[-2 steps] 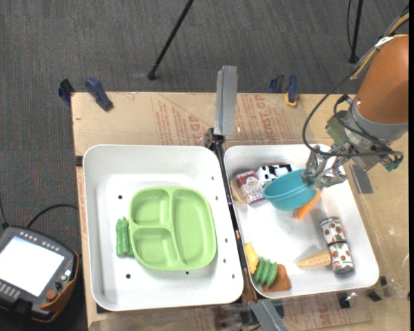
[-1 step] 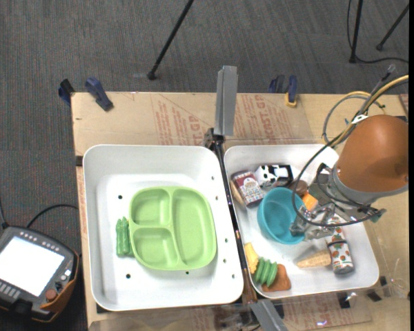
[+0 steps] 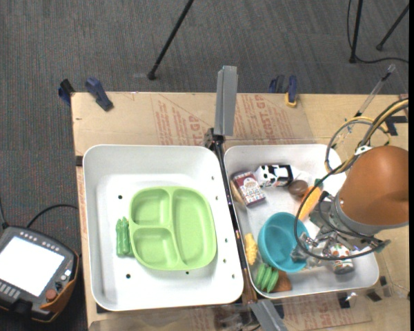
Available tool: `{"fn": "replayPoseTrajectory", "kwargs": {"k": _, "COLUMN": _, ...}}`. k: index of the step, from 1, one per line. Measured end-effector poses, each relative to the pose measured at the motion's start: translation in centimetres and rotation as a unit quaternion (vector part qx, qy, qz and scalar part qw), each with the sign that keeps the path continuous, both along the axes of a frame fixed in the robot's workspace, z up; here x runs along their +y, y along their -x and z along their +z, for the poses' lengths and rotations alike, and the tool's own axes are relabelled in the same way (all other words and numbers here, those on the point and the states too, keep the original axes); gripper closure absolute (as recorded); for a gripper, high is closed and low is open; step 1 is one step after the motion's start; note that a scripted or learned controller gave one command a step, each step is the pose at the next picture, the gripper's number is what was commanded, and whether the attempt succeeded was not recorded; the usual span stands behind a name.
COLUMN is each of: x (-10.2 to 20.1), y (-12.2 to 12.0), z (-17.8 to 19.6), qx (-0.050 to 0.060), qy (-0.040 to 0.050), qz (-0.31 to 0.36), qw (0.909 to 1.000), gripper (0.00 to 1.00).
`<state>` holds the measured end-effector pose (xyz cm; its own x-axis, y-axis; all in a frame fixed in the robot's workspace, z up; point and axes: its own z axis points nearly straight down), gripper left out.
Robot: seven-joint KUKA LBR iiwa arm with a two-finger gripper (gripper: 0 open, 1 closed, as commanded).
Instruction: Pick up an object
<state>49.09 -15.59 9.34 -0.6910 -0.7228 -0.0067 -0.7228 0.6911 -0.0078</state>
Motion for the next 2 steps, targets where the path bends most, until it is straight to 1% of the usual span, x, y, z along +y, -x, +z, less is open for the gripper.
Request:
{"fn": "replayPoseTrajectory", "kwargs": {"k": 1, "x": 0.2, "y": 0.3, "z": -0.7, "qx": 0.006, "qy": -0.0021, "qz": 0.001, "qw": 1.0000, "gripper": 0.00}}
{"fn": "replayPoseTrajectory", "kwargs": {"k": 2, "x": 3.9, "y": -6.3, "z": -0.6, "qx": 0.004, "qy": -0.0027, "qz": -0.081, "qw": 0.9967, "gripper": 0.00}}
